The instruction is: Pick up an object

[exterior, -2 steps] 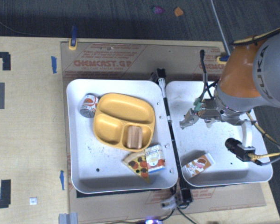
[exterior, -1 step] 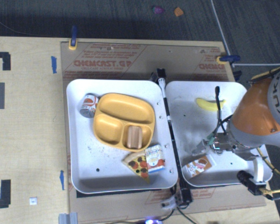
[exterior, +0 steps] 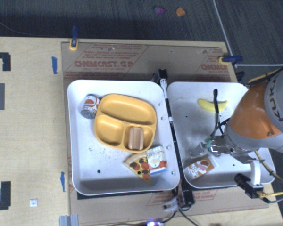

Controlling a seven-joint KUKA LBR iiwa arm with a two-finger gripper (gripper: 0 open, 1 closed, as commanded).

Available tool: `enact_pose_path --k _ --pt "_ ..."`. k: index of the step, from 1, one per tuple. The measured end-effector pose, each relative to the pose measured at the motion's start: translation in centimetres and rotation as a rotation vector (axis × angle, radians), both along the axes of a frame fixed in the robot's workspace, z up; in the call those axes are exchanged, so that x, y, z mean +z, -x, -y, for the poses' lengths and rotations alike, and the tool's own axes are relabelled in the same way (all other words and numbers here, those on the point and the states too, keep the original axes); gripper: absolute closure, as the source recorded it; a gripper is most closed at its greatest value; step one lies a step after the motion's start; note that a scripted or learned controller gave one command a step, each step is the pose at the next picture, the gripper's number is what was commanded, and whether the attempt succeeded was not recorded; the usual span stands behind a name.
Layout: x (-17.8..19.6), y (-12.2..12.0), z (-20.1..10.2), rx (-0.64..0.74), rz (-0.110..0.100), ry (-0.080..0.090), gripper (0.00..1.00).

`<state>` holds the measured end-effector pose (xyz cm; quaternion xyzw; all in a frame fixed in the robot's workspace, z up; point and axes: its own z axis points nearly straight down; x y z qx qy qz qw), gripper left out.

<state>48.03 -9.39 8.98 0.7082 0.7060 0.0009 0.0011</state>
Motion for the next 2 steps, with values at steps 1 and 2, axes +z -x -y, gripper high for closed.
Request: enact_pose_path --k 1,2 --pt "1.1 -0.2 0.5 -0.005 0.015 0.015 1.00" --pt "9.5 -2.8 -6.8 0.004 -0.002 -0.001 1.00"
